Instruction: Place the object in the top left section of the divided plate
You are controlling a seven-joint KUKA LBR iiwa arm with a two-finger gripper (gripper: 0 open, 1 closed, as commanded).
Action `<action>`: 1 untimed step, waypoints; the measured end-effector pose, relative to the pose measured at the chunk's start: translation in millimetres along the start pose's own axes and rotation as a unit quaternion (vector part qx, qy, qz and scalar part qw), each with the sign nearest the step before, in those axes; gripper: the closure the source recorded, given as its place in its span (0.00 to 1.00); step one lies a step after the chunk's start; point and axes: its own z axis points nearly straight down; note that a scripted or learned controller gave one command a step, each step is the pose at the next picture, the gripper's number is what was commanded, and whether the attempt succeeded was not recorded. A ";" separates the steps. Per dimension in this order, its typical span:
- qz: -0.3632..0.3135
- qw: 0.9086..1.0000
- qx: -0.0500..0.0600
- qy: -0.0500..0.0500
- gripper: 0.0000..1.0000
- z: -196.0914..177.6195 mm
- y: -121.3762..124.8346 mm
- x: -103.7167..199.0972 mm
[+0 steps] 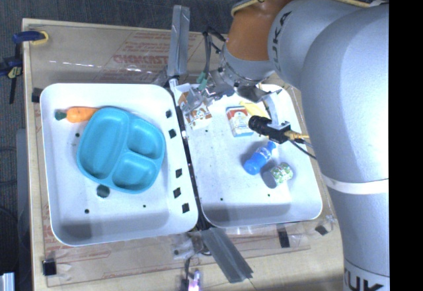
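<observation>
A blue divided plate lies in the left bin. Just off the plate's upper left rim rests an orange carrot. My gripper hangs low over the top left corner of the right bin, close to the wall between the bins. In the right bin lie a small white and red carton, a blue bottle and a grey and green object. The arm's wrist hides the bin's far edge.
A small dark green piece sits by the plate's lower left rim. A black cylinder with a brass tip juts from the arm over the right bin. A yellow item lies partly under it. The grey arm covers the right side.
</observation>
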 end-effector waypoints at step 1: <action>-0.090 0.996 0.000 0.000 1.00 0.4 -21.2 56.6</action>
